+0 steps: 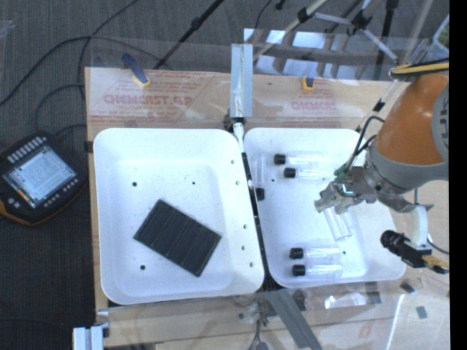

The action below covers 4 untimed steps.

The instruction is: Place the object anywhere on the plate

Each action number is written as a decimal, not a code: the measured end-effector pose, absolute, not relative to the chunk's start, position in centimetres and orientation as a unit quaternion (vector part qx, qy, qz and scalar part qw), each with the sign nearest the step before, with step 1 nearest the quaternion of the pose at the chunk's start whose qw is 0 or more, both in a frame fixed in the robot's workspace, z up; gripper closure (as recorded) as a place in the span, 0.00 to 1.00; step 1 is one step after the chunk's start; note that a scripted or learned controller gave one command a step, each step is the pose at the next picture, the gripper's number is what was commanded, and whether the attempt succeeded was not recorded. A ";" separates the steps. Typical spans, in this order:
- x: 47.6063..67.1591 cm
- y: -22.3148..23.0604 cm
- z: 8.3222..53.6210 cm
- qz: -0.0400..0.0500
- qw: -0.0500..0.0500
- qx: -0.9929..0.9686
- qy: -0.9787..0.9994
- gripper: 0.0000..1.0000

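1. My jaws (330, 201) hung over the right bin (271, 217), above a clear vial (338, 226); whether they were clenched I could not tell.
2. Four more capped vials lay there: two far (300, 165), two near (315, 262).
3. The dark plate (177, 237) lay tilted in the left bin (117, 152).

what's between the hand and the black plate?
In the camera view: the bins' adjoining rims and bare white floor. The hand is over the right bin, the plate in the left.
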<state>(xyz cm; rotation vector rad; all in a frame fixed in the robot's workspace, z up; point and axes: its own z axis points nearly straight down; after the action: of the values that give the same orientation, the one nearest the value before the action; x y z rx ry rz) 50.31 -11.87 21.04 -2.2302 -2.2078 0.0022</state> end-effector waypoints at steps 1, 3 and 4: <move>54.0 -2.6 18.1 0.002 0.002 -0.752 -0.660 1.00; 63.1 13.4 19.5 0.003 -0.001 -0.744 -0.668 1.00; 66.8 15.4 19.5 0.003 -0.001 -0.619 -0.785 1.00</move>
<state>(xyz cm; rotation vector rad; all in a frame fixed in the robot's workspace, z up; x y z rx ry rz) 66.82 15.39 19.45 -1.9461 -2.4685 0.0083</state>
